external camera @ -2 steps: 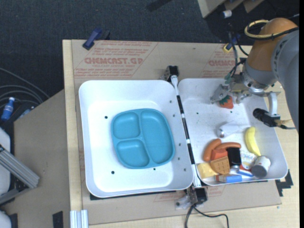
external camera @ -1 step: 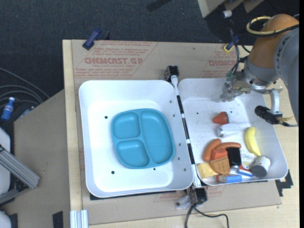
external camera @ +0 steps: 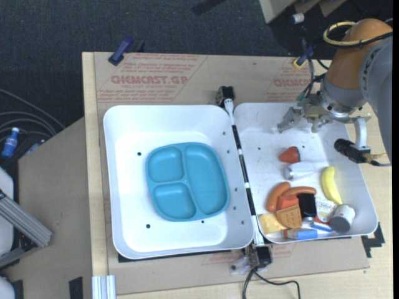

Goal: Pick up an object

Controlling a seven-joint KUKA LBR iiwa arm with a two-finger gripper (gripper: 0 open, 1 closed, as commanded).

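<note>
Small orange-red wedge-shaped object (external camera: pixel 289 155), lying free on the white floor of the right bin (external camera: pixel 262 123), just below the pincer (external camera: pixel 303 119), whose fingers spread open and empty, yellow banana (external camera: pixel 330 185) farther below among heaped toys.

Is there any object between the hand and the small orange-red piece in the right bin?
Nothing visible stands between them. The hand is above the far part of the right white bin, and bare bin floor separates it from the small orange-red piece.
</note>
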